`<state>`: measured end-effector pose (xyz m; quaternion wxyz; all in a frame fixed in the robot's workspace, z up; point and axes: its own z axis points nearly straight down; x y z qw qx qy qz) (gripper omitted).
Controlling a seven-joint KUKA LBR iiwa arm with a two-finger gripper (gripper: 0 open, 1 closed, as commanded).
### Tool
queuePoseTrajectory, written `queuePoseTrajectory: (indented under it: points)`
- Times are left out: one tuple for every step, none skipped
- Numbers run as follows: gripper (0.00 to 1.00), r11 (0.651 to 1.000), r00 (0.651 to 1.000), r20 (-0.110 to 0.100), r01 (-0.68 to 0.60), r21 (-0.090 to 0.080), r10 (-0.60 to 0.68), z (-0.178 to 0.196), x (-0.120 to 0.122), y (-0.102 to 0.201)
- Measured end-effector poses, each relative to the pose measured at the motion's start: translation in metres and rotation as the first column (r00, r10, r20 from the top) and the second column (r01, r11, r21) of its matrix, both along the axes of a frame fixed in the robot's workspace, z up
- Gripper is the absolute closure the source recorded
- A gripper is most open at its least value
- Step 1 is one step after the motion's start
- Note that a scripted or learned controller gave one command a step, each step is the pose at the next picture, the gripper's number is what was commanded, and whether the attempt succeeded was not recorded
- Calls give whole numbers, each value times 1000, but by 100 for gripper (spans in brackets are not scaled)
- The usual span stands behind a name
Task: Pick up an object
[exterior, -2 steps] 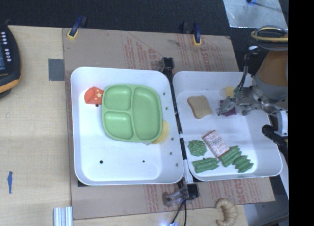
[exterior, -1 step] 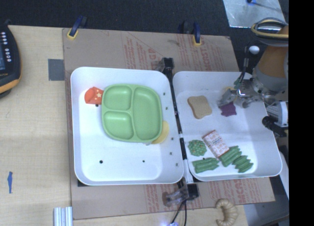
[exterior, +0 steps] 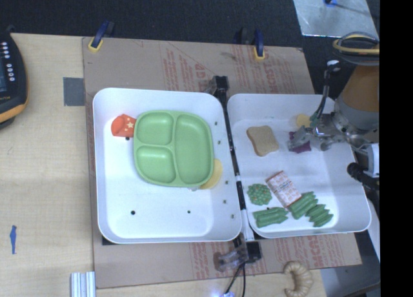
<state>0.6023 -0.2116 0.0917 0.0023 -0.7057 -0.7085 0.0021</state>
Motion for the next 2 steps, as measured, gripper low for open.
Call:
queuePoseTrajectory:
  points:
    - [0,1000,1000,7,-1,-1,1,1,19,-1]
    - [100,1000,1000,5,-3,-1,3,12,18,-2]
